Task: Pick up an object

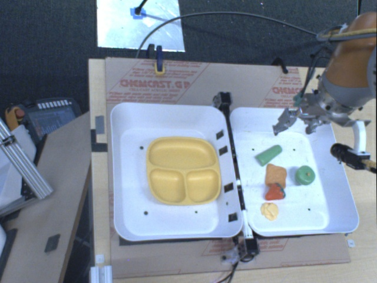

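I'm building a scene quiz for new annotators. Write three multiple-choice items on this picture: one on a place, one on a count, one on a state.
1. Where does the yellow tray lie?
A. in the left bin
B. in the right bin
C. on the cardboard outside both bins

2. How many small objects lie in the right bin?
A. two
B. five
C. eight

3. What is between the fingers of the gripper?
A. the green block
B. the red piece
C. nothing

Answers:
1 A, the tray sits inside the left bin.
2 B, green block, orange block, green round piece, red piece and pale yellow piece.
3 C, the gripper hangs over the bin's far edge, apart from every object.
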